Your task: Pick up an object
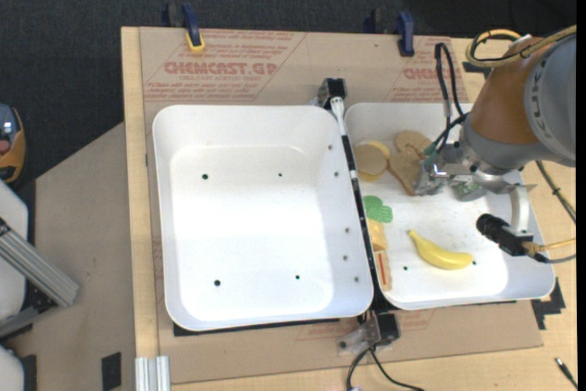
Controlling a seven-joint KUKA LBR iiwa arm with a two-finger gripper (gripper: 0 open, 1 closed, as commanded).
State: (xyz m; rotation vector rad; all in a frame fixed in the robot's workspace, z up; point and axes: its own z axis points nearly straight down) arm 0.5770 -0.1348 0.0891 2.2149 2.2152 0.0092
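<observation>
the pincer [428, 180] sits low in the right bin [513, 288] beside a tan toy bread slice [407, 158]; i cannot tell its state. the bread looks light and stiff, best taken across its thin edges.

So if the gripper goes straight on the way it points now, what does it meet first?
The gripper points down and toward the left, at the tan bread-like piece in the right bin. That piece would likely be met first, perhaps with the bin floor just beside it; depth is hard to judge from above.
</observation>
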